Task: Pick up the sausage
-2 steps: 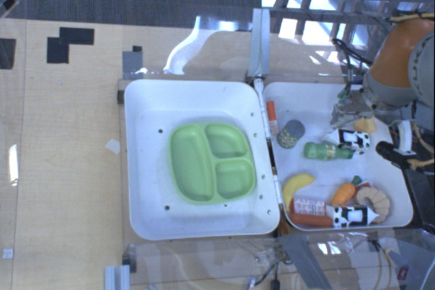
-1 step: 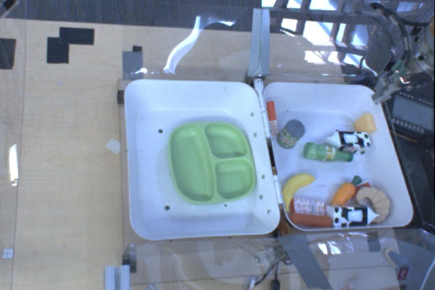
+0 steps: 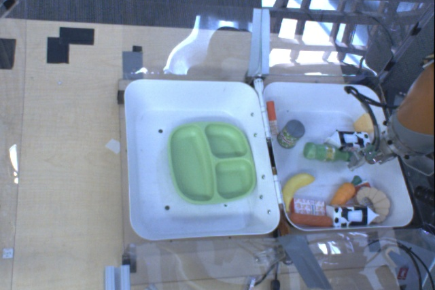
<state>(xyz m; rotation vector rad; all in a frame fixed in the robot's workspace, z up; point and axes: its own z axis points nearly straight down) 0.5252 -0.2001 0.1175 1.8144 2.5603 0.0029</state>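
The sausage [image 3: 310, 220], a short red-orange link, lies along the front wall of the right bin [image 3: 319, 102], below a small pink-and-white packet [image 3: 309, 206]. My gripper [image 3: 362, 157] hangs over the right half of that bin, at the cap end of a green bottle [image 3: 325, 151]. It is well behind and to the right of the sausage, with nothing seen held in it. The grey arm with its orange band [image 3: 416, 109] comes in from the right edge.
Around the sausage lie a banana [image 3: 297, 186], a carrot [image 3: 344, 192], a beige ring [image 3: 376, 200] and a black-and-white tube [image 3: 353, 216]. A can [image 3: 292, 134] and thin orange stick [image 3: 270, 117] sit further back. The left bin [image 3: 143, 146] holds a green divided plate [image 3: 212, 161].
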